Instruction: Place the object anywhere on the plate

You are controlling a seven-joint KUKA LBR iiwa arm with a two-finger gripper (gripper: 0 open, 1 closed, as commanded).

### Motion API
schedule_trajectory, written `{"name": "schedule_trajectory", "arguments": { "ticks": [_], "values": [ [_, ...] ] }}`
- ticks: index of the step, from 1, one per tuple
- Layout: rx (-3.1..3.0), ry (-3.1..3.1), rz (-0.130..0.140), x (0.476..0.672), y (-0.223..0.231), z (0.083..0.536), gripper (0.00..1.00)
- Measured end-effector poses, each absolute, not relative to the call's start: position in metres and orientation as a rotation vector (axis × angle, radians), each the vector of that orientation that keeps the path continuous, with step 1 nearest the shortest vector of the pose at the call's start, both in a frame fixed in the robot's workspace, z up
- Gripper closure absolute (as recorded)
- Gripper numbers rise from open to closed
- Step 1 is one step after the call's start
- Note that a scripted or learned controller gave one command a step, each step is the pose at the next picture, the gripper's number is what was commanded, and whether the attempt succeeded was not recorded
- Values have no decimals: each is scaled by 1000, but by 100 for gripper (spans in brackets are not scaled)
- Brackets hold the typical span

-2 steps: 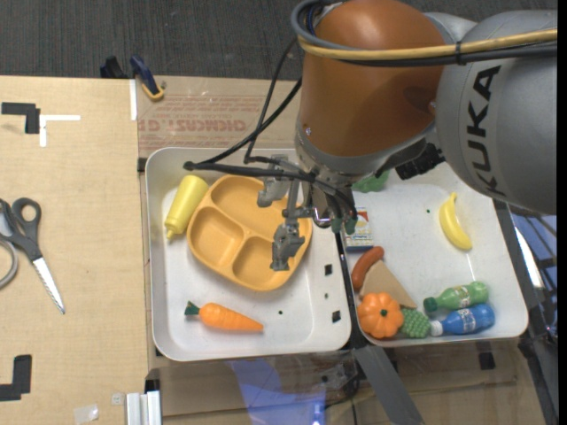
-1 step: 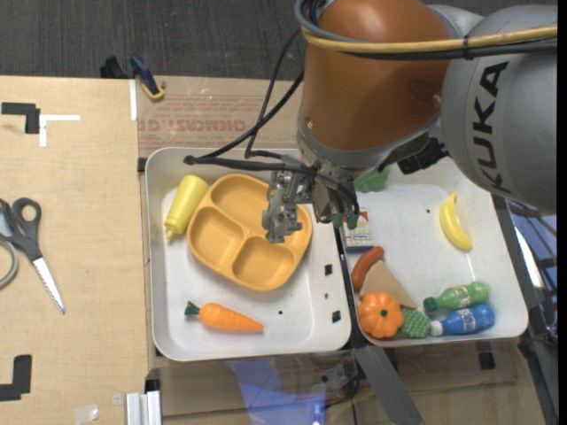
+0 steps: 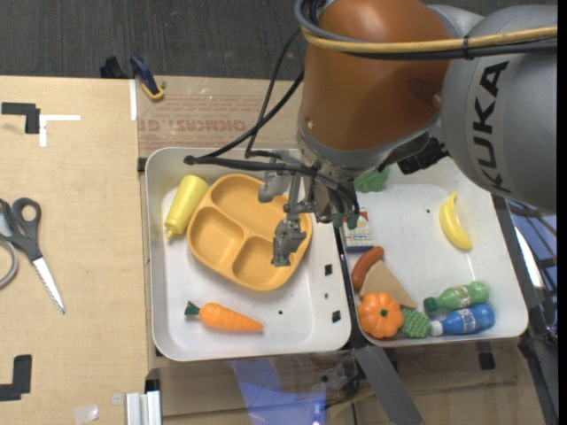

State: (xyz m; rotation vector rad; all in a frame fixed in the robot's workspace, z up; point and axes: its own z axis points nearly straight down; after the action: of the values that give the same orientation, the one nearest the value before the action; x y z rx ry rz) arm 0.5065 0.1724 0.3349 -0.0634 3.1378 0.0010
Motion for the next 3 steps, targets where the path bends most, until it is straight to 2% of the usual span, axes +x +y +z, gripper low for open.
{"name": "schedule_trajectory", "arguments": {
  "ticks": [1,2,3],
  "values": [
    [-250,3128,0,608,105,353,0],
    [221,3133,0,574,116,276,0],
    [219,3131,1,575,116,285,100]
  ]
}}
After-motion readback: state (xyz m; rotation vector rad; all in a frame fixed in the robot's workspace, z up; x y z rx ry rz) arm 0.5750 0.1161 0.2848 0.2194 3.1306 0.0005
